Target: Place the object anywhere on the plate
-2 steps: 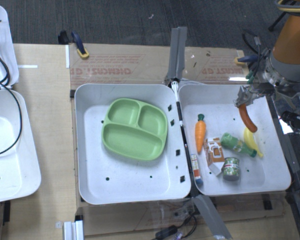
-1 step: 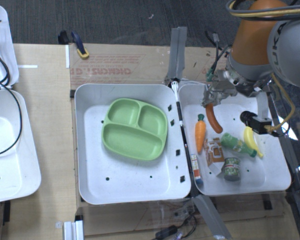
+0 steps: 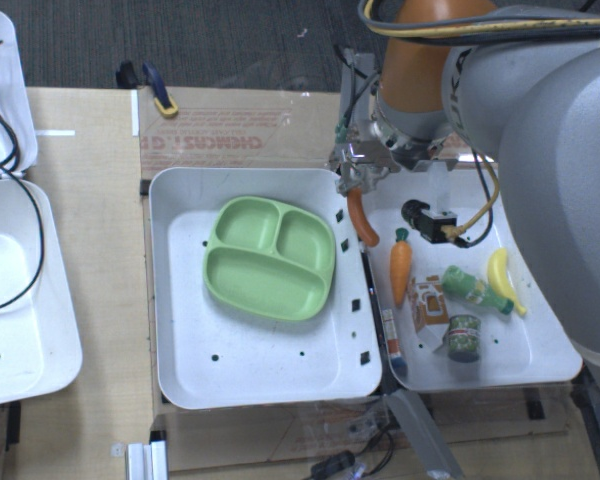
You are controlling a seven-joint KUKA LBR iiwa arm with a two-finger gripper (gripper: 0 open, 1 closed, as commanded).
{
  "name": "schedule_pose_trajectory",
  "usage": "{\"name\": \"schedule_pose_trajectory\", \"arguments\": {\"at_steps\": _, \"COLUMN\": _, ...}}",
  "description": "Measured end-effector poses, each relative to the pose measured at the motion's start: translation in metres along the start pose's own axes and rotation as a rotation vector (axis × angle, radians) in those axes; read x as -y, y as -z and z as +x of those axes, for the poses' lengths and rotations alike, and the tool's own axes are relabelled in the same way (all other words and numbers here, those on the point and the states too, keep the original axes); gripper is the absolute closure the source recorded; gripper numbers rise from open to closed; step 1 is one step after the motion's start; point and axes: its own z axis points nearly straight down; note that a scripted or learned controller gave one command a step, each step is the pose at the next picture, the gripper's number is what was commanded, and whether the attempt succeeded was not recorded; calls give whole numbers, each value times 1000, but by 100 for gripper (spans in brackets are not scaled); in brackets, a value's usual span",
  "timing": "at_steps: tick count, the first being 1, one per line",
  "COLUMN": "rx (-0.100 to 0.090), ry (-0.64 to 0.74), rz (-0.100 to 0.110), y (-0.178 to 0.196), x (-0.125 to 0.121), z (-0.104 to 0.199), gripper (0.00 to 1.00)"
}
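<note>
The tool (image 3: 357, 180) is gripping a hot dog (image 3: 361, 218) that is hanging over the bins' shared wall, so carrying is underway; next, swinging toward nine o'clock over the green plate (image 3: 271, 258) and releasing.

Matt green plastic plate (image 3: 270, 260) (smooth), glossy white bins (image 3: 180, 368), wooden bench (image 3: 90, 138).

One fixed camera looks down at a slant on both white bins (image 3: 170, 298), arm (image 3: 540, 118) entering from the right.
</note>
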Motion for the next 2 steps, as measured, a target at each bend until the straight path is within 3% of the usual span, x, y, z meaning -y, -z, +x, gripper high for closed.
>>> {"name": "schedule_pose_trajectory", "arguments": {"at_steps": 1, "rx": 0, "ry": -132, "rz": 1, "y": 35, "x": 67, "z": 58, "gripper": 100}}
{"name": "schedule_pose_trajectory", "arguments": {"at_steps": 2, "rx": 0, "ry": -132, "rz": 1, "y": 35, "x": 67, "z": 58, "gripper": 0}}
